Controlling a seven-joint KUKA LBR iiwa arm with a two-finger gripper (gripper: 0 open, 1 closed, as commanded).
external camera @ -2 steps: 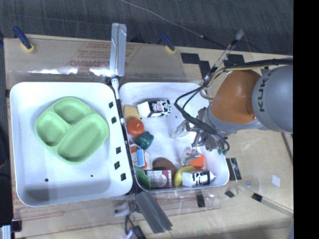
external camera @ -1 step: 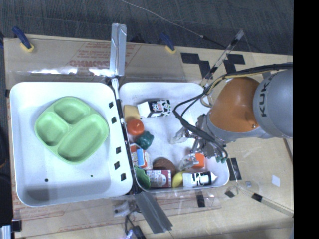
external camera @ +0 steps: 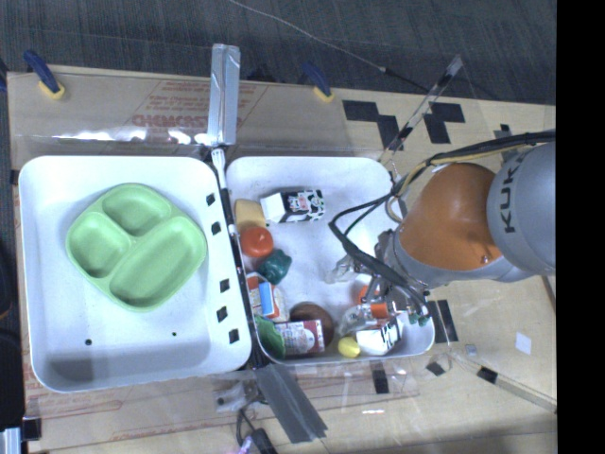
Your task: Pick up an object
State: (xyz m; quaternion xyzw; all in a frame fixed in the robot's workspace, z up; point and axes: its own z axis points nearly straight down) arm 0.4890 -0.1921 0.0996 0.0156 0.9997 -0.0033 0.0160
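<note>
Likely target: yellow lemon toy (external camera: 349, 347) at near wall of right bin (external camera: 312, 170), probably light, hard, slick, best pinched across its middle. Crowded by white packet (external camera: 380, 339), brown ball (external camera: 310, 318), ketchup pouch (external camera: 299, 337). Gripper (external camera: 376, 303) low above it, state impossible to tell

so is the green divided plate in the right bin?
No, the green divided plate lies in the left bin.

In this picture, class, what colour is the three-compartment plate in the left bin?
Light green plate, camera view.
</note>
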